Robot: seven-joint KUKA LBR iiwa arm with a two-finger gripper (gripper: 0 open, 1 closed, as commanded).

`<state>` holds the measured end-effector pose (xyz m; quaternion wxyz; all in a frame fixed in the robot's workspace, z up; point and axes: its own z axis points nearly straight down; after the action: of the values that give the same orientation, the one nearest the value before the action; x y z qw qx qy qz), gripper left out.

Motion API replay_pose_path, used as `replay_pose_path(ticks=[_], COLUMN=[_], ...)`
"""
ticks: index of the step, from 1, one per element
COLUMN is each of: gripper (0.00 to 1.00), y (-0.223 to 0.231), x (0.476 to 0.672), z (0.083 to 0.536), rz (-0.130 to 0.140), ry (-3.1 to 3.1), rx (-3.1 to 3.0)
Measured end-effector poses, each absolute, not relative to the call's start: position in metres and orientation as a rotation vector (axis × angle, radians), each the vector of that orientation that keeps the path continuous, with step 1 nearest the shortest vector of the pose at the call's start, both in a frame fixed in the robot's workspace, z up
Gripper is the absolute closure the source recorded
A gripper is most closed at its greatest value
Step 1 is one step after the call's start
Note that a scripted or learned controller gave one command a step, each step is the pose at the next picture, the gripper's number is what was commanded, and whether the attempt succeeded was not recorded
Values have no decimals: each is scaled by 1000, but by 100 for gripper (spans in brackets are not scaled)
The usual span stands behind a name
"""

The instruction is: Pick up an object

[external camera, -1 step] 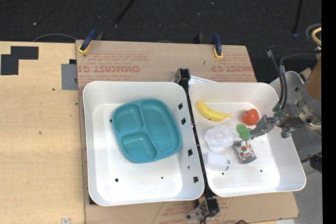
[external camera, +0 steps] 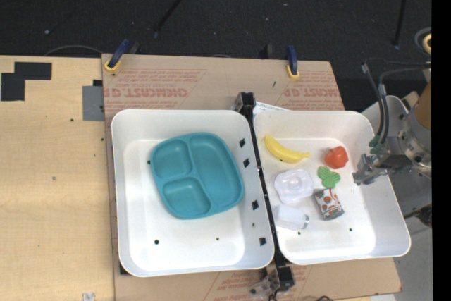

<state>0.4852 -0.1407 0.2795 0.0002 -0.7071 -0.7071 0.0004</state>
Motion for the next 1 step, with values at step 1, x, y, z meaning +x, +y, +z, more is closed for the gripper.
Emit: replay_pose_path(ticks=[1], gripper=[0], y=[-141], x=[485], z=[279], rz=[1], ry=[-2220], rx=[-2221])
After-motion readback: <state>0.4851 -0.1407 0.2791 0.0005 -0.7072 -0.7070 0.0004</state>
